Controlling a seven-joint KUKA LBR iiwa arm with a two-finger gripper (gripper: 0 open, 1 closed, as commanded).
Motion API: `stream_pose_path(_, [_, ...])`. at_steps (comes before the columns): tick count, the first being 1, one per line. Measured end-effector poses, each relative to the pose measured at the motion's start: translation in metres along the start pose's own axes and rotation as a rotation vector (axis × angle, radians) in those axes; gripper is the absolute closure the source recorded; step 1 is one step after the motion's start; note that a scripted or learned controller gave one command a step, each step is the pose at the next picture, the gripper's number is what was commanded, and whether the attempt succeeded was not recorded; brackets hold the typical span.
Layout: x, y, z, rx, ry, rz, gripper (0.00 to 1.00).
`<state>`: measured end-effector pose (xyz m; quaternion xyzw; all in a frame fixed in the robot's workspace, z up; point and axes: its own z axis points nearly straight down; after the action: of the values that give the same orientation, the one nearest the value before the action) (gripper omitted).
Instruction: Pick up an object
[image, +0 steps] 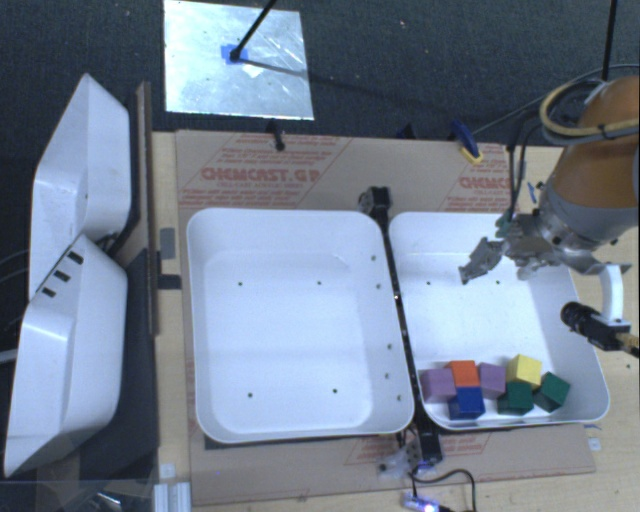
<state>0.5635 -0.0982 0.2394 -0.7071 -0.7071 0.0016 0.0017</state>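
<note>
White left bin (290, 330) at nine o'clock, right bin (440, 310) holding a cluster of coloured blocks (492, 387) at five o'clock along its near wall, gripper (482, 260) at three o'clock above that bin, well apart from them, its opening too unclear to tell

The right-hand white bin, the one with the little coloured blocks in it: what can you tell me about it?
The right-hand white bin is a shallow tray of smooth white material, probably plastic, with rounded corners and small dark dots on its floor. It lies flat on the bench, its left rim against the left bin. A cluster of small blocks, purple, orange, blue, yellow and green, crowds its near edge. The gripper hangs over its far part.
</note>
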Motion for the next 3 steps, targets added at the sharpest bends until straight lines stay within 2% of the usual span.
stream_pose_path(1, [0.0,0.001,-0.003,-0.006,0.0,0.0,0.0])
stream_pose_path(2, [-0.007,-0.001,0.056,-0.001,0.0,0.0,0.0])
stream_pose_path(3, [-0.011,0.001,0.099,-0.002,0.0,0.0,0.0])
